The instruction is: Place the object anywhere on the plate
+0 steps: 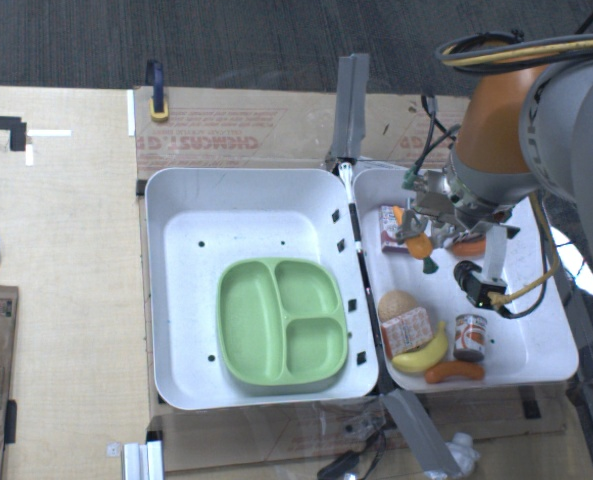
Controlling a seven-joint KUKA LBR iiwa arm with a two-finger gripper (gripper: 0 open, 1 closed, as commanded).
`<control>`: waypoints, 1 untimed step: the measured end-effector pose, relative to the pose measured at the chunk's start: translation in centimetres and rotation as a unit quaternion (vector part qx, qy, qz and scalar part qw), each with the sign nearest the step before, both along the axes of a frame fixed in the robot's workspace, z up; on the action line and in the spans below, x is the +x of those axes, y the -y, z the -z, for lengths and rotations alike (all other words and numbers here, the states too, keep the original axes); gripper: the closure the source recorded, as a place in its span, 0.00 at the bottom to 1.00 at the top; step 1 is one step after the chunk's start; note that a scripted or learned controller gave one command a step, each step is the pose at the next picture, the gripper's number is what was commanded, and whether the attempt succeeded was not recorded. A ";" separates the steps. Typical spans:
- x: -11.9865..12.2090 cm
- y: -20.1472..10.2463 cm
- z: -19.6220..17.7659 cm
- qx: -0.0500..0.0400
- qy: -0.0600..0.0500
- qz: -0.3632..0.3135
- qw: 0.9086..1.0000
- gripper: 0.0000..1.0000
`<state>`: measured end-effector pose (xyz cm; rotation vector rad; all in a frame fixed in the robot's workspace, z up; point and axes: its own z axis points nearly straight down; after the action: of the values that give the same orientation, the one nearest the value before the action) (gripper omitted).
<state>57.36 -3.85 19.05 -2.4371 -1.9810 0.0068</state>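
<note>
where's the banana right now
In the camera view the banana lies near the front of the right bin, between the wrapped snack and the small can, with a carrot just in front.

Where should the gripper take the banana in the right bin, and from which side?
Judging by its pose, grip the banana across its curved middle, coming straight down from above. It lies flat on the bin floor, so only the top is free. A wrapped packet presses along its upper side, a can stands at its right and a carrot lies just below, leaving little finger room.
</note>
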 end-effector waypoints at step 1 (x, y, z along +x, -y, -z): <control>-3.3 -6.3 0.0 0.001 -0.001 -0.120 0.993 1.00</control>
<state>54.05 2.46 19.06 -2.1798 -2.2585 0.0060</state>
